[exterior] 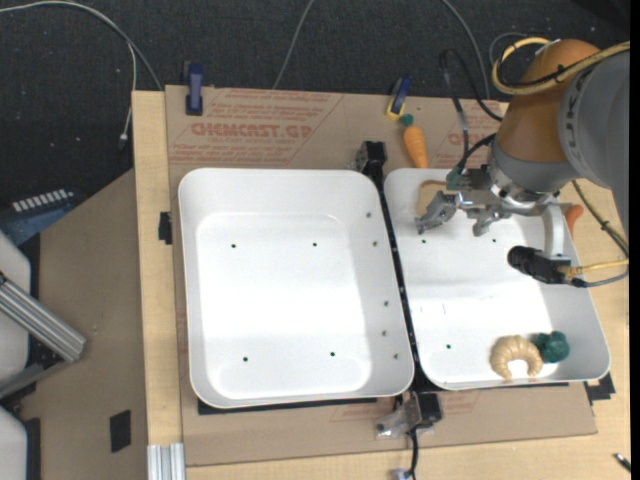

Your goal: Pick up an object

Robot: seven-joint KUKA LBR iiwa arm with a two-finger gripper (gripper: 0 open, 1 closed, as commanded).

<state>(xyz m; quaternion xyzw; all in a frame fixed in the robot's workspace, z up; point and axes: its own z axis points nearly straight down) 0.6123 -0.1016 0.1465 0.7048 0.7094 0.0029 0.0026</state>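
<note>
hovering gripper (458, 213) — croissant (517, 356) beside green toy (552, 346).

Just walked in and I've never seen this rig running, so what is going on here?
A grey and orange robot arm reaches in from the right, its gripper over the far part of the right bin. Nothing is visibly held. A croissant and a green object lie together at that bin's near right corner. A carrot lies on the board beyond the bins.
</note>
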